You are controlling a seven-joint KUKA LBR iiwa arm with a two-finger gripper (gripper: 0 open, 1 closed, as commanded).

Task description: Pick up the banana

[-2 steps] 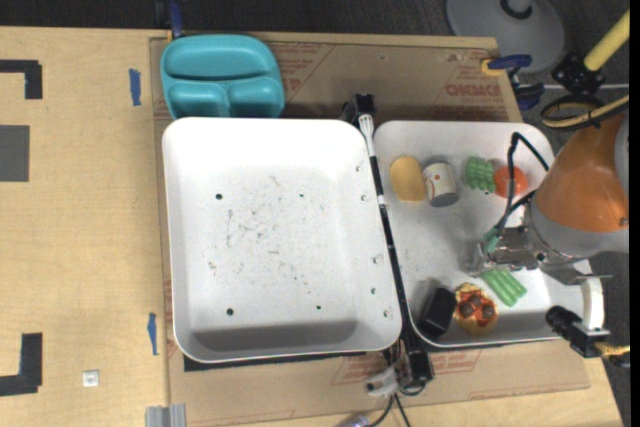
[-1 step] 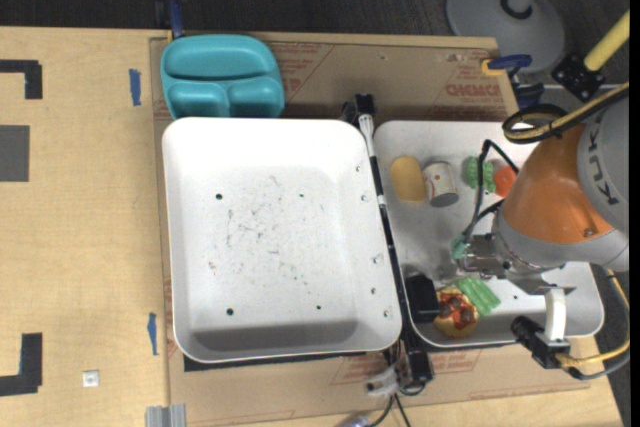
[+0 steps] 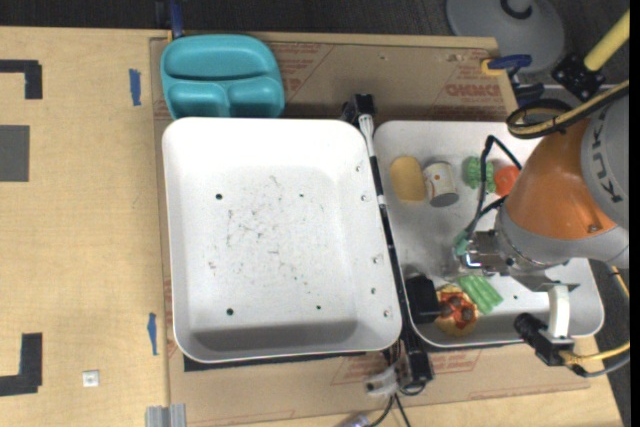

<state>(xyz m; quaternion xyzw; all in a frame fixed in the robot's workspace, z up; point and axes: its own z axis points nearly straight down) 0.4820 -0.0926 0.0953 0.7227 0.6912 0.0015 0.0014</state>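
We look down from one fixed camera above the surface (image 3: 80,245), tilted at a slant, far enough back to take in both white bins (left bin (image 3: 270,235), right bin (image 3: 430,245)) side by side; the arm (image 3: 560,195) enters from our right.

Two white bins (image 3: 270,235), perhaps five toys (image 3: 407,177).

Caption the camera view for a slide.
KUKA arm reaching into the right bin over small toy items, beside the left bin and a teal tray.

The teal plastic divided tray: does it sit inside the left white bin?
No, the teal plastic divided tray sits on the bench beyond the far rim of the left white bin.
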